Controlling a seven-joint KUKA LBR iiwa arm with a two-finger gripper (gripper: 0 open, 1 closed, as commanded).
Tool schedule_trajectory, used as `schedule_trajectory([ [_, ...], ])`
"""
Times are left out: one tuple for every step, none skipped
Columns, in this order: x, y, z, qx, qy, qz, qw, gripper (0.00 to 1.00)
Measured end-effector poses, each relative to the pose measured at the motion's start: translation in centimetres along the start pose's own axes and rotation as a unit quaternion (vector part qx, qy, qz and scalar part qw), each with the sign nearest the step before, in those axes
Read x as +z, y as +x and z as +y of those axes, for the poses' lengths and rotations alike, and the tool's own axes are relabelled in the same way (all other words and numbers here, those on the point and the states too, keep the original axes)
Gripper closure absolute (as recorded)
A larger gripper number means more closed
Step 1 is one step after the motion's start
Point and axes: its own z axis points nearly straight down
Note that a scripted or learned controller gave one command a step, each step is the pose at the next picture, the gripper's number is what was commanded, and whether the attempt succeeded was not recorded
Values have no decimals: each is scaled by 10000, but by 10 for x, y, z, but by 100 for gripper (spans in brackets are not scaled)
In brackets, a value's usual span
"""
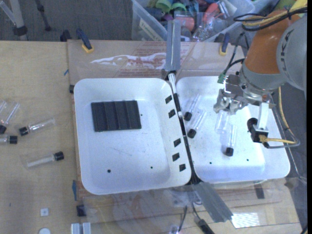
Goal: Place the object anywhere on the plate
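Surface (34, 72): pale wood, carrying two shallow white bins side by side, with a clear sheet under them.
Arm (273, 48): grey with an orange band, reaching in from the right and hanging over the upper part of the right bin.
Left bin (97, 179): white, holding a dark ribbed plate and a few small dark specks on its floor.
Right bin (253, 172): white, holding several clear tubes with black caps, spread over its floor.
Crate (195, 9): clear plastic, behind the bins, packed with coloured toys.
Plate (116, 115): black, rectangular, ribbed in four strips, lying flat in the upper left part of the left bin, with nothing on it.
Pincer (229, 106): above the right bin, pointing down, its tips close over a clear tube; whether it is spread or pressed together cannot be told.
Tubes in right bin (228, 139): one lies just below the pincer with its black cap toward the near edge; two more (194, 123) lie near the divider.
Loose tubes (44, 158): several clear capped ones lie on the surface to the left of the bins, well apart from the plate.
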Motion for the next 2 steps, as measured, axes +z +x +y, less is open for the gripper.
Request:
schedule_trajectory([
  [-106,28,2,1059,-8,4,9944,100],
  [-63,50,-89,2483,31,2,9687,100],
])
